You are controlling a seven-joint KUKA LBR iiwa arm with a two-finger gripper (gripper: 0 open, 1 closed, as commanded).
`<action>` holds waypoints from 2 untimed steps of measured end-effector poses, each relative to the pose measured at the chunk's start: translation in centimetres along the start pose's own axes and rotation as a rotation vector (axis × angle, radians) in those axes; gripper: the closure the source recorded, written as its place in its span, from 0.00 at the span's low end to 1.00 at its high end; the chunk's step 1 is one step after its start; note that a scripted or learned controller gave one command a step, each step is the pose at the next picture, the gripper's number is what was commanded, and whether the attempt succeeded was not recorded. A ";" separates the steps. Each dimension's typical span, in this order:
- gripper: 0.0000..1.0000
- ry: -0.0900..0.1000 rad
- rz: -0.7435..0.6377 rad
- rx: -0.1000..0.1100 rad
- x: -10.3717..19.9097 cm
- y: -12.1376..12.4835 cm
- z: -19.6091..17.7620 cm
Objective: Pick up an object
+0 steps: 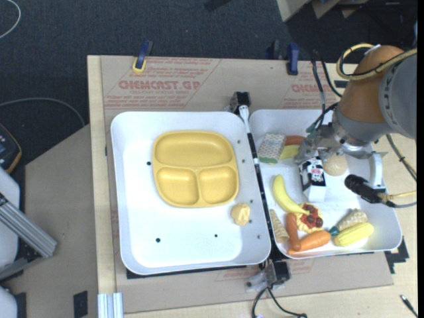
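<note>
I see my gripper [314,175] low in the right bin [391,234], but I cannot tell if it is apart or together. Toy food crowds around it: a banana [286,196] just beside it, a carrot [310,241] and corn [354,232] nearer the front. The left bin [132,197] has a yellow tray [195,167] and a small yellow lump [241,213].

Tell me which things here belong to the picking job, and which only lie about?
Job: hand; right bin with banana, carrot, corn.
Lying about: yellow tray and small yellow piece in left bin; clamps.
</note>
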State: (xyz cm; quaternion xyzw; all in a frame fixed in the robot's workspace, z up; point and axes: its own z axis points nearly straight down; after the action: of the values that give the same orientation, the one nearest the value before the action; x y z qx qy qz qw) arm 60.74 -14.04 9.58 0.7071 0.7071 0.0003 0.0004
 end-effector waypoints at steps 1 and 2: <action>1.00 -0.001 -0.002 -0.004 0.9 0.5 -5.6; 1.00 -0.001 -0.002 -0.005 1.8 0.3 -10.4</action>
State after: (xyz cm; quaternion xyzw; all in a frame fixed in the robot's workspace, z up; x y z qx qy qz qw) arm 61.06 -12.28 19.96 0.7064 0.7078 0.0016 0.0025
